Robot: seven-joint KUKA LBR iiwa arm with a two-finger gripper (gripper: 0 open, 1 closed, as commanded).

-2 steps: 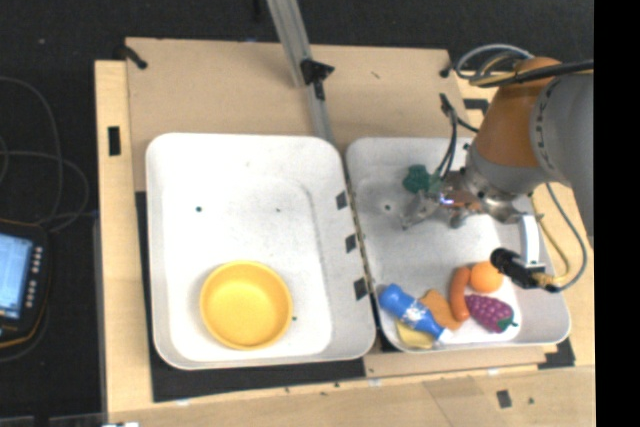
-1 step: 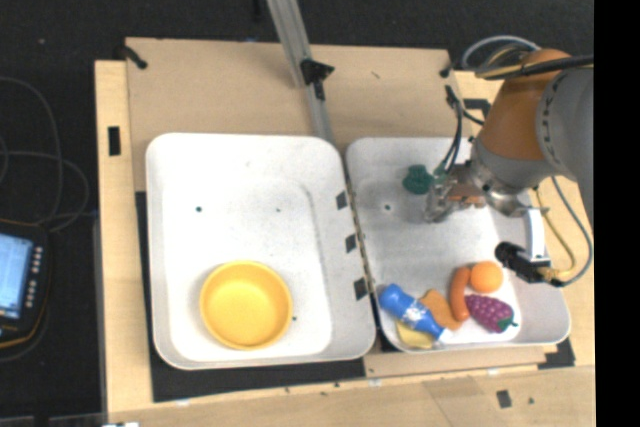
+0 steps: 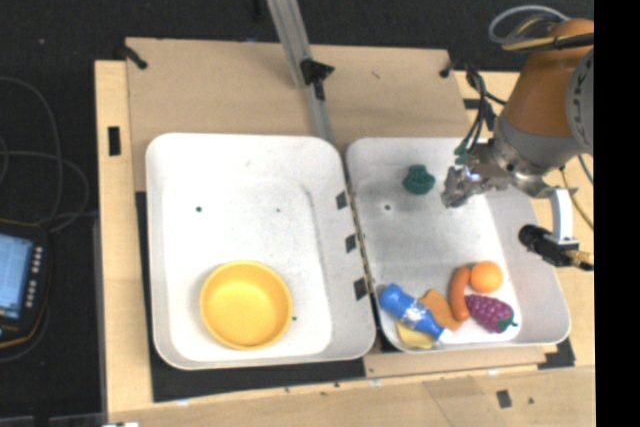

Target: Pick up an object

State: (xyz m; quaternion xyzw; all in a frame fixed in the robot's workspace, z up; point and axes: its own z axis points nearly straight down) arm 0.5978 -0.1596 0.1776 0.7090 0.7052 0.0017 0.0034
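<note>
Hovering beside the green toy

Hanging low over the right bin (image 3: 520,215), the gripper (image 3: 458,187) sits just at three o'clock of a small green object (image 3: 419,180); whether it is parted or closed cannot be told, and nothing shows in its grasp. That object looks light, stiff and lumpy, probably slick plastic, so a hold across its middle seems safest.

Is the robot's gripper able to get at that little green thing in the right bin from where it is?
Probably yes. The gripper hovers just right of the green object, which sits alone on bare floor in the right bin; the other toys lie clustered at the bin's near corner, well away.
</note>
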